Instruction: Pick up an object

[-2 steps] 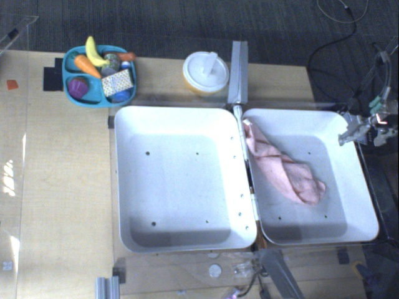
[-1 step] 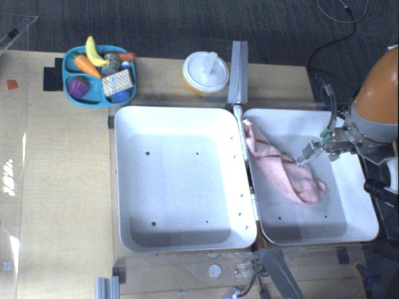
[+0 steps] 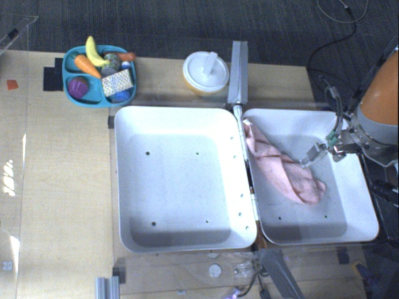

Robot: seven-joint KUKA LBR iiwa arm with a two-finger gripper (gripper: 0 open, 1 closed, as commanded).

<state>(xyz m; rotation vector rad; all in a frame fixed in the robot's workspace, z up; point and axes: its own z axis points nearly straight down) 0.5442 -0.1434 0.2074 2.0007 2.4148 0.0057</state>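
A pink cloth (image 3: 283, 169) lies crumpled in the right bin (image 3: 349, 229), stretching from the bin's upper left corner down toward its middle. My gripper (image 3: 310, 156) reaches in from the right and hangs low over the cloth's right part, its tip at or just above the fabric. I cannot see whether it touches the cloth. The grey arm with its orange band (image 3: 381, 95) stands over the bin's right rim.
The left bin (image 3: 181, 229) sits beside the right one, with a metal divider (image 3: 237, 73) behind their shared edge. A blue tray of toy food (image 3: 100, 73) and a white lidded cup (image 3: 206, 72) rest on the bench behind the bins.
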